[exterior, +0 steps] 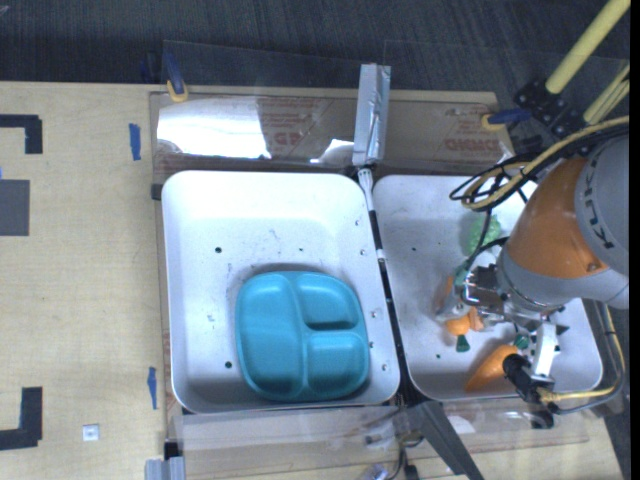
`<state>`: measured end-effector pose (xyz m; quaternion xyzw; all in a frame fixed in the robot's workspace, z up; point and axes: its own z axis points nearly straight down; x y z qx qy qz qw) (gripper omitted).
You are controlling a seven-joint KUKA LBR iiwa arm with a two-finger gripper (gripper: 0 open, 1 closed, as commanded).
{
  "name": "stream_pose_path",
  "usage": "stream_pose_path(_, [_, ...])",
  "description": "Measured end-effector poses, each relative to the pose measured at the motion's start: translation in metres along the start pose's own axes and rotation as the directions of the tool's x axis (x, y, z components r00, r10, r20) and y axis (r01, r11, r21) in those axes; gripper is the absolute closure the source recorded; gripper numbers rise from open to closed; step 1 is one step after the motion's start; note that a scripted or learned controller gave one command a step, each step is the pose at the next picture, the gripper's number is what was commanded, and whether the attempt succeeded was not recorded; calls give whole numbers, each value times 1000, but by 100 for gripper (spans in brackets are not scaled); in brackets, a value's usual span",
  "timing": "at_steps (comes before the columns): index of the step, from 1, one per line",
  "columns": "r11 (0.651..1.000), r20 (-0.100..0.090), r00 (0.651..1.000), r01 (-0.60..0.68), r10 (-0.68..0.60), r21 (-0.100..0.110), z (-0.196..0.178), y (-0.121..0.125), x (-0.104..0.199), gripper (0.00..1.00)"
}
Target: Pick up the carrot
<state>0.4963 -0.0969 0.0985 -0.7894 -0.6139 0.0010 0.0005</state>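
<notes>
In the right bin (420,228), an orange carrot (488,369) with a green top lies near the front wall, partly under the arm. A smaller orange piece (457,324) with a green tip lies just left of it. The gripper (477,298) hangs low over the bin's middle, right above that smaller piece and a little up and left of the carrot. The grey and orange wrist hides most of it. No object shows between its fingers.
A green item (480,236) lies behind the gripper in the right bin, and an orange sliver (446,290) sits to its left. The left bin (200,218) holds a blue divided plate (302,336). Cables and a yellow rod run at the upper right.
</notes>
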Motion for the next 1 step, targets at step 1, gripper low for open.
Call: stream_pose_path(1, [974,0,974,-229,229,-1,-85,64,76,100])
